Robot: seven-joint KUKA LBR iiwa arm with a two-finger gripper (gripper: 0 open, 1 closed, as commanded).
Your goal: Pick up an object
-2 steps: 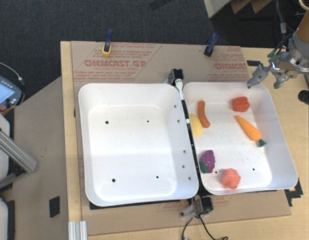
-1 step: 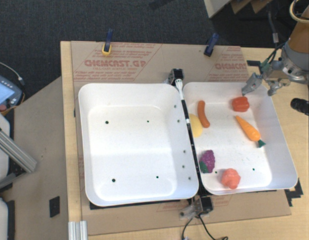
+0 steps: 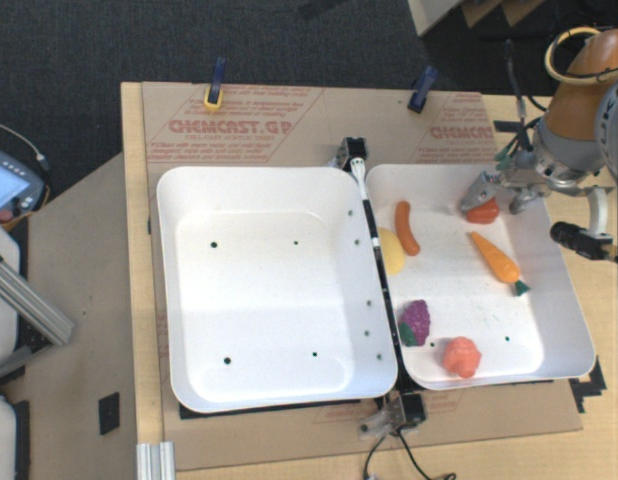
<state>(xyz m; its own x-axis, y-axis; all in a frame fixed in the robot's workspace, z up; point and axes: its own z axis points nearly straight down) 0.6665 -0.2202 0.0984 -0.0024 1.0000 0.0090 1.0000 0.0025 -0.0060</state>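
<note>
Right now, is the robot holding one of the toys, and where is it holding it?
It looks so: the tool sits right over a small red toy in the right bin, seemingly gripping its top. Whether the toy is lifted cannot be told.

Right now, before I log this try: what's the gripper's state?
Gripper: over the right bin, fingers closed around a red object, so it seems to be holding it.

White bins [image 3: 189, 268] — orange carrot [image 3: 495, 258], purple grapes [image 3: 416, 320], pink ball [image 3: 461, 356]
</note>
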